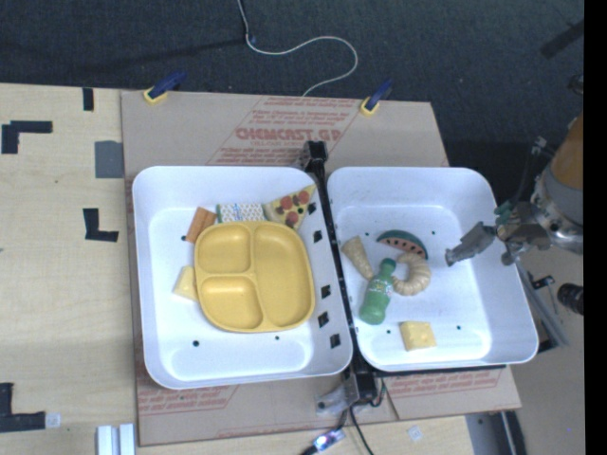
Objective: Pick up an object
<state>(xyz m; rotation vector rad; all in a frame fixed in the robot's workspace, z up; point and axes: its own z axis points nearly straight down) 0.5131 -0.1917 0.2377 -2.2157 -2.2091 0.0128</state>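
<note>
The right bin holds a green bottle lying on its side and a curved beige pastry just right of it. A watermelon slice lies behind them, a pale wedge sits near the divider, and a yellow cheese cube rests near the front. My gripper hangs over the right bin's right edge, right of the watermelon slice and apart from every object. Nothing is seen in its grasp.
The left bin carries a yellow divided plate, with a pizza slice, an orange piece and a yellow wedge around it. The black divider clips run between the bins. A cable lies behind them.
</note>
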